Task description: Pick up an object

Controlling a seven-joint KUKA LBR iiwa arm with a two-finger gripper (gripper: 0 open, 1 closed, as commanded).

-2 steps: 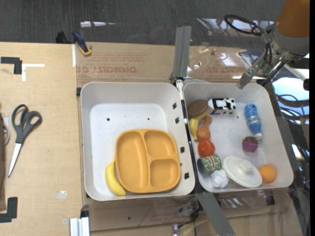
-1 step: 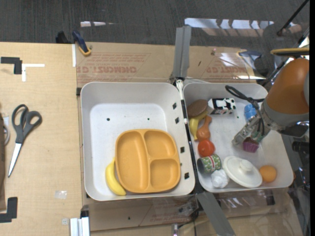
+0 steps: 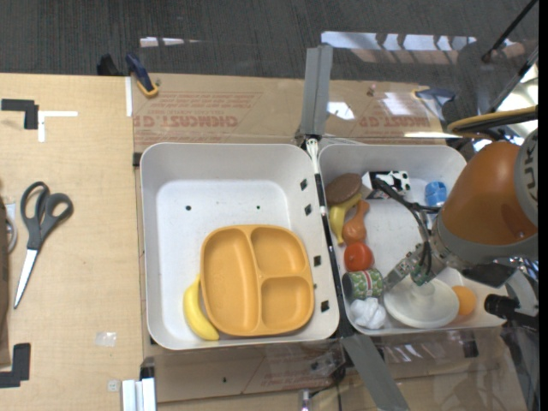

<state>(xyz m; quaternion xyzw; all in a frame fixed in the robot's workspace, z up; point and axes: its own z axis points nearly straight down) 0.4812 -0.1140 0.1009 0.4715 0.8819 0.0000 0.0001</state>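
Note:
The right bin (image 3: 390, 149) holds several small things: a brown bun (image 3: 343, 188), an orange piece (image 3: 355, 221), a red tomato (image 3: 358, 256), a green can (image 3: 363, 282), a crumpled white lump (image 3: 369, 314), a white dish (image 3: 424, 308), an orange ball (image 3: 463, 300), a blue cup (image 3: 436, 193) and a black-and-white toy (image 3: 392, 181). My gripper (image 3: 409, 271) hangs low in this bin, just above the white dish's left rim and right of the green can. Nothing is visibly held in it.
The left bin (image 3: 223, 187) carries a yellow divided plate (image 3: 257, 279) with a banana (image 3: 196, 312) tucked at its lower left. Scissors (image 3: 38, 221) lie on the bench at far left. The arm's orange band (image 3: 492, 199) covers the right bin's right side.

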